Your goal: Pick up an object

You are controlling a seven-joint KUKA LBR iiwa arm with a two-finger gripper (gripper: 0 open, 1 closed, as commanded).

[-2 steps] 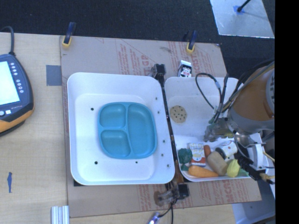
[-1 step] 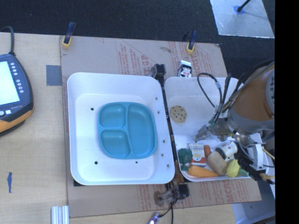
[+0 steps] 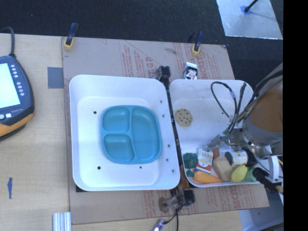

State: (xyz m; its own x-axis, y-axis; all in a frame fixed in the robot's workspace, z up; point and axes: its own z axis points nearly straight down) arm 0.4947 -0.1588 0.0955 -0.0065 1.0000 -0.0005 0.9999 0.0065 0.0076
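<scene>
In right bin (image 3: 202,93): one cookie (image 3: 183,117), one carrot (image 3: 208,177), one lemon (image 3: 239,173); gripper (image 3: 230,141) state unclear.

The arm (image 3: 267,114) covers the right bin's (image 3: 202,97) right side, and the frame edge cuts its body off. The gripper (image 3: 230,142) is too cluttered with cables to read its fingers. A handheld controller (image 3: 12,97) is cropped at the left edge.
</scene>
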